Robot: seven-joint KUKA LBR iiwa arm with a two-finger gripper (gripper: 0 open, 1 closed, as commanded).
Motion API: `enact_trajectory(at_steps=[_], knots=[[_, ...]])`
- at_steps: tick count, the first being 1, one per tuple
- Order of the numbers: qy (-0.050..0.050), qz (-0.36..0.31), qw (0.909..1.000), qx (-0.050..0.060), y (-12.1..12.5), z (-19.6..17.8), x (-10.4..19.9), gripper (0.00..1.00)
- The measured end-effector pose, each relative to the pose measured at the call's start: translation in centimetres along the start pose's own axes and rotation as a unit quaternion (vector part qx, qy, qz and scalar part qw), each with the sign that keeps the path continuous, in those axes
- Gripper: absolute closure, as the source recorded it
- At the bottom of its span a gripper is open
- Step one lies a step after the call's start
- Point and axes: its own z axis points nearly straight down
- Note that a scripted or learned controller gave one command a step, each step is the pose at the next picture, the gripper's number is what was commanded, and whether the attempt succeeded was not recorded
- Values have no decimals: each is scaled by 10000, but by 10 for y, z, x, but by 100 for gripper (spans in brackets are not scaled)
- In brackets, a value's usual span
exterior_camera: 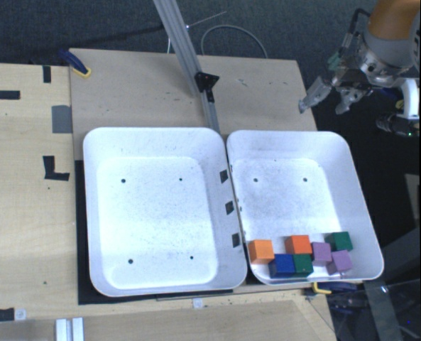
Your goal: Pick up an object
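Blocks (pixel 302 254): 7, right bin (pixel 352 169) near edge | claw (pixel 329 98): spread open, holding nothing, beyond bin

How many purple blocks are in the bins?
2. Both lie in the right bin, near its front right corner: one purple block beside the orange one, the other purple block just right of it. More could hide behind neighbours.

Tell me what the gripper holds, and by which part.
Nothing. The gripper is open above the bench, beyond the right bin; the blocks lie inside it.
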Motion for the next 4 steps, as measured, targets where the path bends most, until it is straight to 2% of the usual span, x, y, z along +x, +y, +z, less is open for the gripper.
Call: enact_trajectory(at_steps=[1,2,3,4], knots=[[19,-31,10000,24,4,80,125,0],[3,12,10000,-2,-42,47,99,0],[2,15,10000,45,-57,177,73,0],[-4,-1,10000,-54,-10,94,71,0]])
